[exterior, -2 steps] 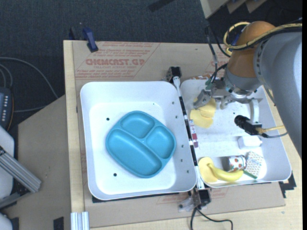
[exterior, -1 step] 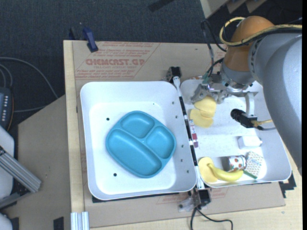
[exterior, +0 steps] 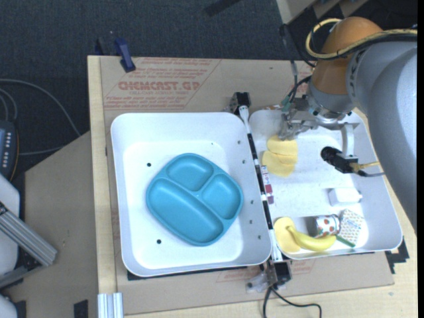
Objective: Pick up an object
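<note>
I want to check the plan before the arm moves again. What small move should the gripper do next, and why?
Probably a short descent straight down. The gripper sits directly at the top edge of the pale yellow object in the right bin, so lowering slightly would likely bring it around that object.

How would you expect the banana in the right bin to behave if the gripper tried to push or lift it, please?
The banana looks curved and smooth-skinned, so it may pivot or slip rather than slide straight. It lies against the right bin's near wall beside a small can, which would probably crowd a grasp.
</note>
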You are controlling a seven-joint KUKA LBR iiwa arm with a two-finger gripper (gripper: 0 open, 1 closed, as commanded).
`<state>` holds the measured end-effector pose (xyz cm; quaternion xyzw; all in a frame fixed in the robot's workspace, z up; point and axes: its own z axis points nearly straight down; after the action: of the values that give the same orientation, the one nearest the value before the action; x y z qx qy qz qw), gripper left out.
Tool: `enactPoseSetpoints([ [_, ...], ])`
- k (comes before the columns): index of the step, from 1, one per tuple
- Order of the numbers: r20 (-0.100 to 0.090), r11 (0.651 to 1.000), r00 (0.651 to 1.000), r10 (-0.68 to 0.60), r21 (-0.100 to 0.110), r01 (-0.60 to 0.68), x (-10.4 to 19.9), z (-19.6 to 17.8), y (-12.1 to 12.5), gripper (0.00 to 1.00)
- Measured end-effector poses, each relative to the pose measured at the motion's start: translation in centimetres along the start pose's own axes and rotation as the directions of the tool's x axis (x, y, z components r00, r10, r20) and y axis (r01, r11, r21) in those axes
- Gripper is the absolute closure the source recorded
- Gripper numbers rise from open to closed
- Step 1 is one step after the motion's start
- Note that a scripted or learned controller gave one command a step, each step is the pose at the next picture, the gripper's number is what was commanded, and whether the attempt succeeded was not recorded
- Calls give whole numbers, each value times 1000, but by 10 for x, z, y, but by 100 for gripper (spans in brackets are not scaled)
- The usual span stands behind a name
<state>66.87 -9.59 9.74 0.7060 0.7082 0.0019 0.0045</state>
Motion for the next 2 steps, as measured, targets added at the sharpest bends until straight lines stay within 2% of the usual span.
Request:
enactPoseSetpoints([
  [1,0,1000,1000,0,1,0,0,0,0,0],
  [2,-4,1000,1000,3,11,-3,3,13,-26,0],
])
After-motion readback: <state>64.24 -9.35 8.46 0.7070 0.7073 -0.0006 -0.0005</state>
